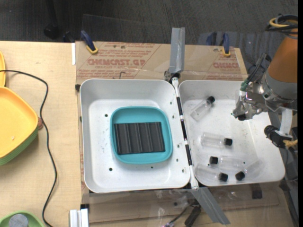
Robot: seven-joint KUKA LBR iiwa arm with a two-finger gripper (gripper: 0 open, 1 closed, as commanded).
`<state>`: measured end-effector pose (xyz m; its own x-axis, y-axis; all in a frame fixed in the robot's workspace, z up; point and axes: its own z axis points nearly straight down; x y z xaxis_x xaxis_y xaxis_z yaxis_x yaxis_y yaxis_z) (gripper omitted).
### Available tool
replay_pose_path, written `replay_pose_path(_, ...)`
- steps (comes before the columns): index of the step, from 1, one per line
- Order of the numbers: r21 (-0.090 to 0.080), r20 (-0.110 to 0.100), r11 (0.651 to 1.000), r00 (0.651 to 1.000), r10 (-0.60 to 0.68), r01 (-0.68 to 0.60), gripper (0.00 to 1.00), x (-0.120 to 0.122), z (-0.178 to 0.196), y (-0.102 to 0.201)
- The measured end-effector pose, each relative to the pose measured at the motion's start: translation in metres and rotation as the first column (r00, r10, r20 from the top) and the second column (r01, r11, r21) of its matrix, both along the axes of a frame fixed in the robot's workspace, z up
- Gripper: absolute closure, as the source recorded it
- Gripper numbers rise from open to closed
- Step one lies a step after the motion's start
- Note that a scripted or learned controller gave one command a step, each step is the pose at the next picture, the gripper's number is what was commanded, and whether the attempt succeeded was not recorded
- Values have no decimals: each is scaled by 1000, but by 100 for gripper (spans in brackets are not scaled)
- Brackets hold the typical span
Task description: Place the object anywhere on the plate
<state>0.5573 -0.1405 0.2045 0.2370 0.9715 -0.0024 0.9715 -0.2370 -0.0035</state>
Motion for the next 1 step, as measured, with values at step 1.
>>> replay_pose_path(1,0,0,1000,1000,0,0,0,0,0,0)
